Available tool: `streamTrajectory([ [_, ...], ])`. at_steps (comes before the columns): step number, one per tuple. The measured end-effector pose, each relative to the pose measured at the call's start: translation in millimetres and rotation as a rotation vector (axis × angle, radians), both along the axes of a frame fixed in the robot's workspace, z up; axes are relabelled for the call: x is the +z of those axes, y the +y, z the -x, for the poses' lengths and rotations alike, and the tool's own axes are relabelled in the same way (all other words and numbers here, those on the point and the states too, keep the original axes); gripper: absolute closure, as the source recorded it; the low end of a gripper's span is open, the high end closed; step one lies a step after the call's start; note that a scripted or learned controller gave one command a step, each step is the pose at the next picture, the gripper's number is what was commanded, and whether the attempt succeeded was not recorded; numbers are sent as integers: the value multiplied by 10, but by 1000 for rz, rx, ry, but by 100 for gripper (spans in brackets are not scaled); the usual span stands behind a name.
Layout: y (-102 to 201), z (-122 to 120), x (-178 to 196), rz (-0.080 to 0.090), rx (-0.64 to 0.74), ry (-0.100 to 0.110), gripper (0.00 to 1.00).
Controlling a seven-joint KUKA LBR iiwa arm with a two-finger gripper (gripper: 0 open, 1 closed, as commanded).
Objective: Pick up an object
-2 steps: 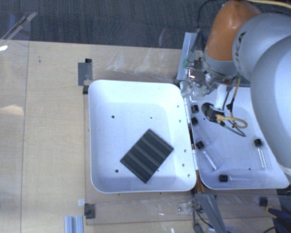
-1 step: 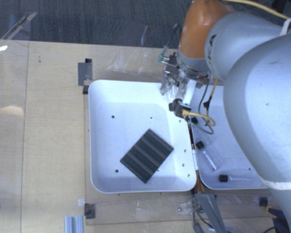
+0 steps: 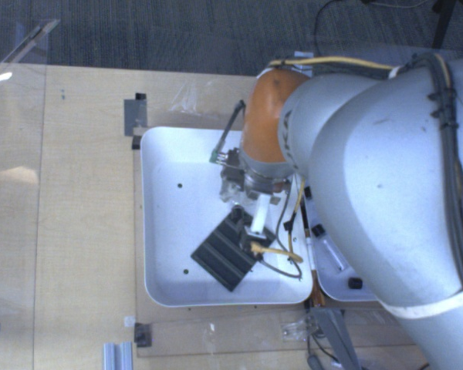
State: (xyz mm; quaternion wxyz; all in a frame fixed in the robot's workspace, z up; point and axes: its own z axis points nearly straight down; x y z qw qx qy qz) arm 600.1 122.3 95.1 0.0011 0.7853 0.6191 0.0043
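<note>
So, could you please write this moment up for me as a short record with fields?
arm: grey KUKA arm with an orange band, reaching in from the right over the left bin
claw: low over the left bin, at the upper right end of the black ribbed object; grip cannot be judged
left bin: white, holds a black ribbed rectangular object lying flat and turned diagonally
right bin: white, mostly hidden by the arm, a small dark item visible in it
surface: light wooden bench
</note>
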Motion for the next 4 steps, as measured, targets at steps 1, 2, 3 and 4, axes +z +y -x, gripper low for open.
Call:
streamTrajectory([
  [1,-284,541,1071,1,-103,4,100],
  [2,187,953,76,0,140,3,100],
  [3,-624,1121,899,4,283,2,100],
  [4,268,1087,1542,1,-81,4,100],
])
